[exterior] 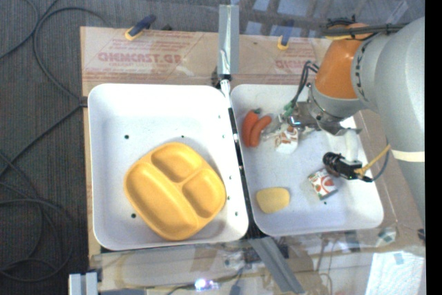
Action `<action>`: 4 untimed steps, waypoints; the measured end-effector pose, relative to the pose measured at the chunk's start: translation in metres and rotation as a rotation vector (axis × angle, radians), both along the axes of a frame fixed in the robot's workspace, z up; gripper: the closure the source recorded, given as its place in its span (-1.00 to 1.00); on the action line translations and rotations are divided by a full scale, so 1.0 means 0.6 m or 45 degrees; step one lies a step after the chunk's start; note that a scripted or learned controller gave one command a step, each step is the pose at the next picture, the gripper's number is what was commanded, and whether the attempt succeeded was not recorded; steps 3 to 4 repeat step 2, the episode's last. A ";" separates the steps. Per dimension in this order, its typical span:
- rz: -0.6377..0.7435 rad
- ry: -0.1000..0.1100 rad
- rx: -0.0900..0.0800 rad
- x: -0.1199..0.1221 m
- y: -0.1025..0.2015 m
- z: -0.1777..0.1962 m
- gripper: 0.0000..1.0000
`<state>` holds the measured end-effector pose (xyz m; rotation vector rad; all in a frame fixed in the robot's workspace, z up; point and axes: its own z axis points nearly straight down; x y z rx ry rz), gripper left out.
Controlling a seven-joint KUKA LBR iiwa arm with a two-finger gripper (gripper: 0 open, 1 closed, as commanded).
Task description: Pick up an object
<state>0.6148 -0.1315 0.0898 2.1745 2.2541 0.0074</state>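
A small white and orange-brown block (286, 139) lies in the upper middle of the right shallow white bin (311, 216), directly under the tool (291, 121). Whether the tool is spread or pressed together cannot be told from this angle. Just left of the block lie two orange-red sausage-shaped pieces (253, 128). A red and white crumpled packet (322, 184) and a pale yellow oval lump (273, 200) lie nearer the front. The left shallow white bin (138, 114) holds a yellow three-compartment plastic plate (175, 189). Both bins sit on the brown worktop (152, 59).
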 end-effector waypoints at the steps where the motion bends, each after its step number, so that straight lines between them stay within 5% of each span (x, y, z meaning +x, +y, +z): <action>1: 0.002 0.000 0.002 0.001 0.002 0.016 1.00; 2: -0.049 0.015 0.002 0.036 0.114 0.156 1.00; 4: -0.049 0.015 0.002 0.036 0.114 0.156 1.00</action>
